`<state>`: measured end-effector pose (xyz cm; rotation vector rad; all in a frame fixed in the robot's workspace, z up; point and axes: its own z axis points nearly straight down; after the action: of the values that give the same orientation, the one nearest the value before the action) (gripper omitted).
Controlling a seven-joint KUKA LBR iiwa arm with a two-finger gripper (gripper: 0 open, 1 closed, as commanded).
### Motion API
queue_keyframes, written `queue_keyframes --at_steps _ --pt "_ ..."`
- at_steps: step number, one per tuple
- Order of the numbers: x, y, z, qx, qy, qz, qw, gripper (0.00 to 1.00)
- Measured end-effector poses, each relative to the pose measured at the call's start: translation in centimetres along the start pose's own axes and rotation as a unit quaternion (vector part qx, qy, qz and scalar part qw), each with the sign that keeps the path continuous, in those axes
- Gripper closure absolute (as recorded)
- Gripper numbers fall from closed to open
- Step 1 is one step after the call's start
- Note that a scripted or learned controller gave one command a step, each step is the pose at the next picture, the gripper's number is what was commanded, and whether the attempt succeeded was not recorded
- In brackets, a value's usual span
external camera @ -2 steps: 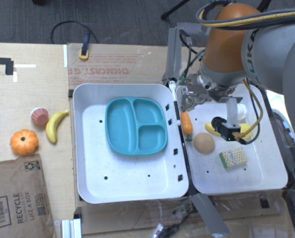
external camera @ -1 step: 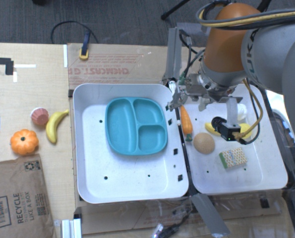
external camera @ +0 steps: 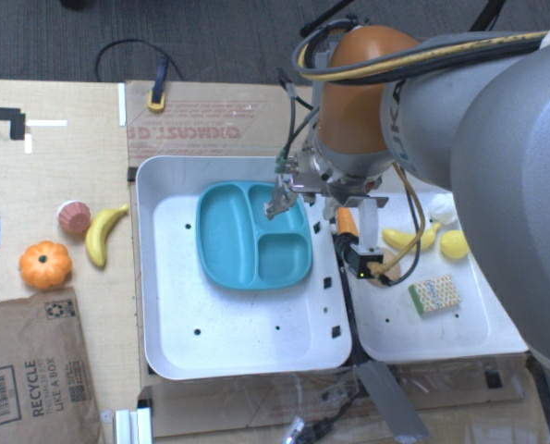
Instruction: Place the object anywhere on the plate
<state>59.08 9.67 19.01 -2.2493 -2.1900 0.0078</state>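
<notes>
My pincer [external camera: 281,200] hovers over the teal, three-compartment plastic plate's [external camera: 233,243] upper right rim; whether it grips, I cannot tell.

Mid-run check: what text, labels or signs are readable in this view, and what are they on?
"RECYCLE", "LIKE A..." beside a recycling symbol: cardboard box, bottom left.
Barcode on the same box: digits too small to read.
Red lettering on the cardboard sheet behind the left bin: upside down, not legible.

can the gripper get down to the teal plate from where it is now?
Probably yes. The gripper hangs over the right rim of the teal plate in the left bin, and nothing lies on the plate beneath it.
</notes>
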Motion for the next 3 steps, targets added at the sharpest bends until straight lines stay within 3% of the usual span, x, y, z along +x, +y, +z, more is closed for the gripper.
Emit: queue_keyframes --at_steps 1,2,3 --pt "-0.3 0.1 -0.8 0.001 -0.001 0.003 1.0 1.0" --pt "-0.1 1.6 -0.1 -0.002 0.0 -0.194 0.9811 1.0" --pt "-9.4 -2.5 -0.1 -0.001 0.0 -0.195 0.9809 1.0"
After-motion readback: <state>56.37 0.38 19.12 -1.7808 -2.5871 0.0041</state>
